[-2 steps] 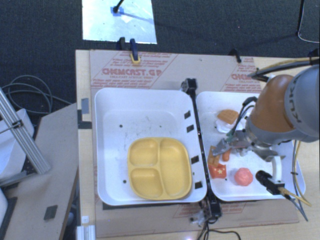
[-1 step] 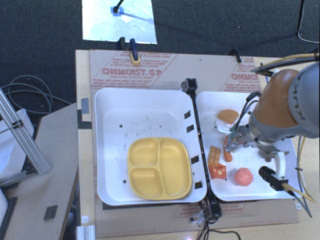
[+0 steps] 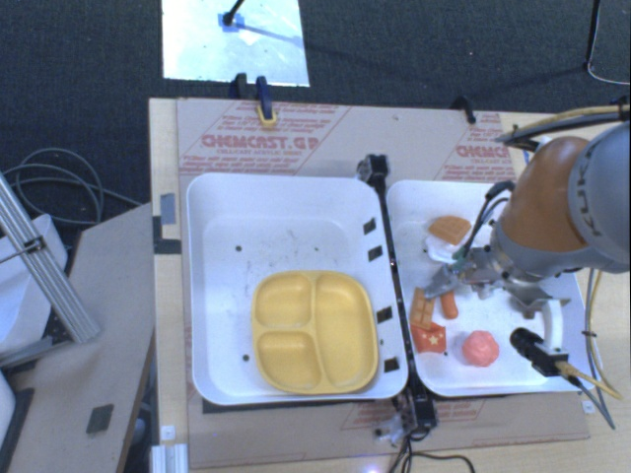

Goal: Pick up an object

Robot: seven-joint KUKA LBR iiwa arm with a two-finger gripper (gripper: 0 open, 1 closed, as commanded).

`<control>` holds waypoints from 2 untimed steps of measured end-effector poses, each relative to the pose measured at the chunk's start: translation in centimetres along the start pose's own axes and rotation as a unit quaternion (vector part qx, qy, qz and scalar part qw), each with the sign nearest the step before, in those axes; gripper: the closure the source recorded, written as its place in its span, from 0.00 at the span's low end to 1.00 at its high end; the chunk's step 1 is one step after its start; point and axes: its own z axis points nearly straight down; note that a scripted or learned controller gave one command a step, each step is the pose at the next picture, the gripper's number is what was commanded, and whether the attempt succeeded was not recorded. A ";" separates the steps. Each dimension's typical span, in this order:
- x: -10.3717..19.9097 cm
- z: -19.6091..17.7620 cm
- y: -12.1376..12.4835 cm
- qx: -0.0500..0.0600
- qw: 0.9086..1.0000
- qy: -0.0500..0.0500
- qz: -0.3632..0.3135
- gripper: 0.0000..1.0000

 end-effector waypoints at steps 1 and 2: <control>0.0 -1.1 0.1 -0.001 1.000 0.000 0.000 1.00; 0.0 -1.0 0.1 -0.001 1.000 0.000 0.000 0.00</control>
